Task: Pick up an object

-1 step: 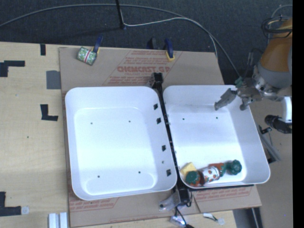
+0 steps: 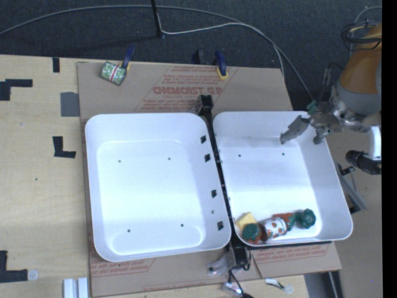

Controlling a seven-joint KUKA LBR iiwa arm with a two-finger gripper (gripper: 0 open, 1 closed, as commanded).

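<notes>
While the gripper (image 2: 305, 129) hangs over the upper right corner of the right bin (image 2: 267, 166), its two dark fingers stand spread apart with nothing between them, one slanting down-left toward the bin floor and the other shorter one nearer the rim. The things worth picking lie well away from the jaws, toward the near edge of that same bin and a little to the left of a line dropped straight down the picture from them: a small cluster pressed against the bottom wall. In it a red and white toy (image 2: 277, 225) lies with its long axis running left to right, tilted slightly up at the right end; a green round piece (image 2: 250, 231) touches its left end, a teal round piece (image 2: 305, 218) sits at its right end, and a yellow piece (image 2: 245, 219) rests just beyond the green one. The teal end is the nearer to the jaws. In my judgement the coming move calls for a long travel across the bin toward the near wall, and a grasp across the toy's short width, with the wall crowding one side. The left bin (image 2: 149, 185) lies farther still, beyond the central divider.
</notes>
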